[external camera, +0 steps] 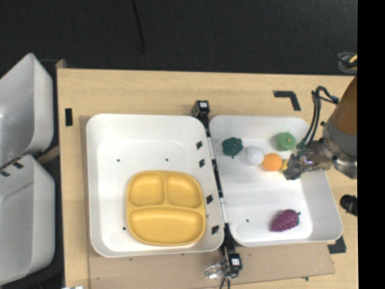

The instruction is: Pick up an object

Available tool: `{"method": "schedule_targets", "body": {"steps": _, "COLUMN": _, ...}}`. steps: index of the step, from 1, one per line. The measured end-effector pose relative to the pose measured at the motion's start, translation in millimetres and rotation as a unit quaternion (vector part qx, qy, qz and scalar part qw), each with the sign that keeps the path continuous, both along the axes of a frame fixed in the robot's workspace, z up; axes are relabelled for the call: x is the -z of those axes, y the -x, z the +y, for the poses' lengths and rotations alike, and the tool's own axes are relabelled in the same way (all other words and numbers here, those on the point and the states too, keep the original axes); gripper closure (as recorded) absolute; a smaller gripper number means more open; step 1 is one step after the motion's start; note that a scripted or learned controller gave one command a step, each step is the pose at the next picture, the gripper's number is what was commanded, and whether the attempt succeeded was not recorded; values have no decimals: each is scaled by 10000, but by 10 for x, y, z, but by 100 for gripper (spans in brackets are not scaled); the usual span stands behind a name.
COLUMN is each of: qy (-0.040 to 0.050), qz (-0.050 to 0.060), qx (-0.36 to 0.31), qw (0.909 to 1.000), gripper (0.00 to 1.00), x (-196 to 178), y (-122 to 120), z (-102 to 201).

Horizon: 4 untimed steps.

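Where the arm reaches in over the right bin, its jaws sit low at the bin's right side, right against the orange ball; I cannot tell from here whether they are open, closed or have hold of it. Beside the orange ball lies a white ball, touching it, and past that a dark green piece. A lighter green ball rests near the far wall, and a purple bunch of grapes lies apart near the front edge. On the same bench, the left bin holds a yellow divided tray.
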<state>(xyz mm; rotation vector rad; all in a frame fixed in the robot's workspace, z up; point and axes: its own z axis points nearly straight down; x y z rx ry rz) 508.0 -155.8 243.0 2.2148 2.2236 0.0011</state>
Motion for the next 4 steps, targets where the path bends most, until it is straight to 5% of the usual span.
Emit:
{"method": "schedule_targets", "body": {"steps": 1, "qy": -6, "qz": 13, "qx": -5, "qw": 10000, "gripper": 100, "x": -238, "y": -19, "z": -7}}
{"method": "schedule_targets", "body": {"steps": 4, "qy": -8, "qz": 24, "qx": -15, "qw": 10000, "gripper": 100, "x": 15, "y": -702, "z": 1262}}
